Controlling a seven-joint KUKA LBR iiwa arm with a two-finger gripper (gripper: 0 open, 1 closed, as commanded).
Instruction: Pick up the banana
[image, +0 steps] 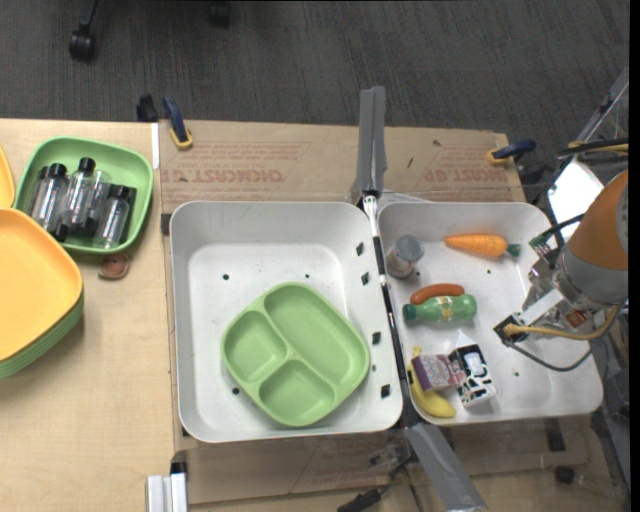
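At the left edge of the counter there is a stack of orange plates, and just behind it, on the far side, a green tray holds several small dark-capped bottles that lie side by side. To the right of these a sheet of brown cardboard lies under two white bins. The left bin carries one light green divided plate with three compartments, a little turned, on the near half of the bin floor. The right bin touches the left bin along the middle. At its far left stands a small metal can, and to the right of it, near the far wall, lies a carrot. In the middle lies a red-orange oblong thing, and just beside it on the near side lies a green bottle. The banana lies in the near left corner of the right bin, close to the wall, and a purple packet covers part of it from the far side. A black and white box lies just to the right of the packet. The tool is over the right side of this bin, well apart from the banana, and I cannot tell whether it is wide or narrow. The grey and orange arm comes in from the right edge.
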